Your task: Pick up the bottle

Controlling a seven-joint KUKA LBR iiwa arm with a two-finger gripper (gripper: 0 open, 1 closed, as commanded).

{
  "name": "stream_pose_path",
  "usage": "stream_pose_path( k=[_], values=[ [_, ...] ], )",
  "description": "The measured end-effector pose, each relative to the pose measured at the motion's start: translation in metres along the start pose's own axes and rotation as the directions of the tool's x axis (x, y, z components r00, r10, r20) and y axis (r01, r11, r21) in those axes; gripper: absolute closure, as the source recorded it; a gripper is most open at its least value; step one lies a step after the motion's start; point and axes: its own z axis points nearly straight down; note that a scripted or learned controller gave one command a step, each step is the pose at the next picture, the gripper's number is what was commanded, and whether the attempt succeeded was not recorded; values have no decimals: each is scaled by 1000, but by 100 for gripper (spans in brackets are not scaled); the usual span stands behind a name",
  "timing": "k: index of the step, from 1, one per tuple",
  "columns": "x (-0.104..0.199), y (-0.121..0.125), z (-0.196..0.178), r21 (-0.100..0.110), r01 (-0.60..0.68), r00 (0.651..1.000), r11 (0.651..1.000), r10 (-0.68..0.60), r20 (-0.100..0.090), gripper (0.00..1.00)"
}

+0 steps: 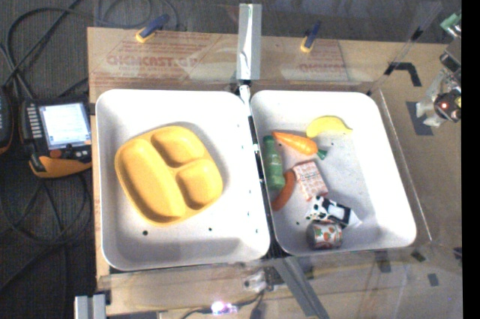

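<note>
The bottle [273, 164] is green with a pale label. It lies on its side in the right bin [390, 182], close along the bin's left wall, its length running near to far. An orange carrot [296, 142] lies right beside its far end. A reddish sausage [283, 194] touches its near end.
The right bin also holds a yellow fruit piece [328, 126], a pink carton [308, 179], a black-and-white carton [331, 212] and a small can [324, 235]. A yellow divided plate [171, 173] lies in the left bin [112, 235]. A metal post [248, 43] stands behind the bins.
</note>
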Motion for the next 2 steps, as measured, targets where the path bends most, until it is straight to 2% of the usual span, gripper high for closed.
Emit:
stream_pose_path(
  k=[1,2],
  values=[
    [12,-64,81,2,566,824,824,-566,-3,100],
    [54,-37,11,-3,826,563,563,-826,-1,100]
  ],
)
